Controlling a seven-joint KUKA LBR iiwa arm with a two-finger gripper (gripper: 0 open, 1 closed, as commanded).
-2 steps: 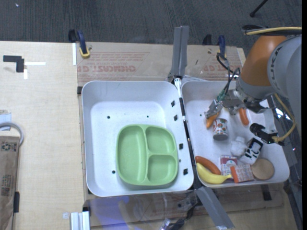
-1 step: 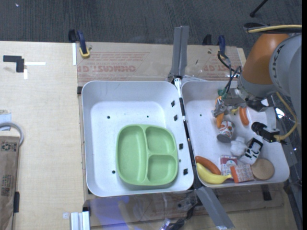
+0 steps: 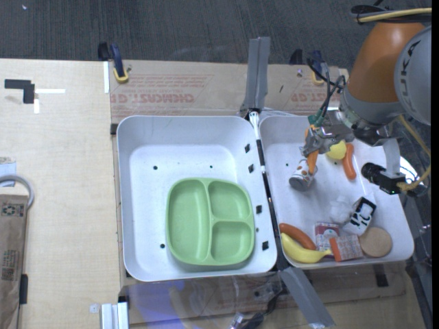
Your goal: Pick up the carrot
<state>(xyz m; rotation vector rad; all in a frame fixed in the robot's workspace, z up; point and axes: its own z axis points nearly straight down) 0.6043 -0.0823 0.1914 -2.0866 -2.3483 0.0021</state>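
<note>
Carrot (image 3: 312,162), a short slim orange piece, hangs nearly upright between the fingers of the gripper (image 3: 314,147), which are clamped on its upper end; its long axis runs up and down the view, its lower end pointing at a small grey can (image 3: 301,179) just below it in the right bin (image 3: 288,142). Beside the gripper sit a yellow toy (image 3: 336,150) and an orange sausage shape (image 3: 350,163). Beyond the bins, cardboard (image 3: 178,91) carries reversed lettering that reads CHEMCAZT.GE
</note>
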